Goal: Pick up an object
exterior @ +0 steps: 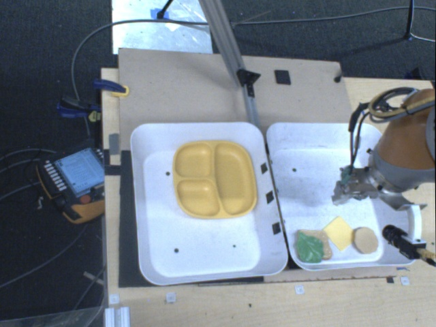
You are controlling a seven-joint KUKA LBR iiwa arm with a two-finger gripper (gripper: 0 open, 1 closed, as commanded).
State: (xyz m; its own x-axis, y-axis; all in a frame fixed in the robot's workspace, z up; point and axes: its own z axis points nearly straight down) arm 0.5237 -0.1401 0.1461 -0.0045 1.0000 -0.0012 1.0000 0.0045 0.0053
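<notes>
In the right bin (pixel 306 148), along its near edge, lie a green leafy piece on a tan slice (pixel 312 246), a yellow cheese-like square (pixel 338 234) and a round tan disc (pixel 366 240). The gripper (pixel 349 189) hangs over the right half of that bin, just above and behind the yellow square. Nothing shows between its fingers. The orange band of the arm (pixel 409 145) rises behind it at the right edge.
The left bin (pixel 157 251) holds a yellow divided plate (pixel 214 179) with three compartments. A grey pole (pixel 228 43) slants down from the top to the divider between the bins. Cables and a blue device (pixel 75 176) lie off the bench to the left.
</notes>
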